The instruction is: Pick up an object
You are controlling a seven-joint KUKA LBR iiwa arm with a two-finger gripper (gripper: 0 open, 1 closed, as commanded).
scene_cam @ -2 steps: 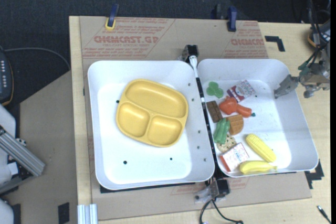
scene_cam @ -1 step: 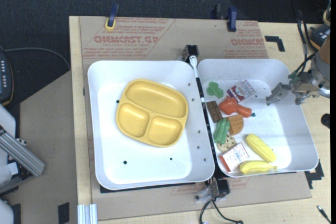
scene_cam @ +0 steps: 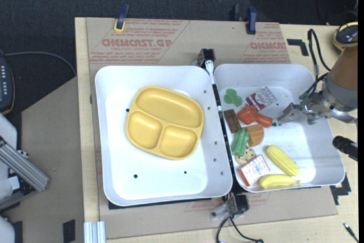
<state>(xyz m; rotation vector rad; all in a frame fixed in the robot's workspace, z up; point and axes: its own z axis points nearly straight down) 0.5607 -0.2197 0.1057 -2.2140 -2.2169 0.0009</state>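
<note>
Even, bright overhead light washes both white bins nearly flat, the yellow tray (scene_cam: pixel 164 122) casts only a faint shadow beneath itself, and detail right of it is softly blurred.

The 2 bins (scene_cam: pixel 108 139) were white. A divided plate (scene_cam: pixel 164 122) was yellow, as were the corn (scene_cam: pixel 282 160) and banana (scene_cam: pixel 278 181). The tomato (scene_cam: pixel 248 115) was red-orange, the cucumber (scene_cam: pixel 240 141) green, the table (scene_cam: pixel 91 42) tan with red lettering.
</note>
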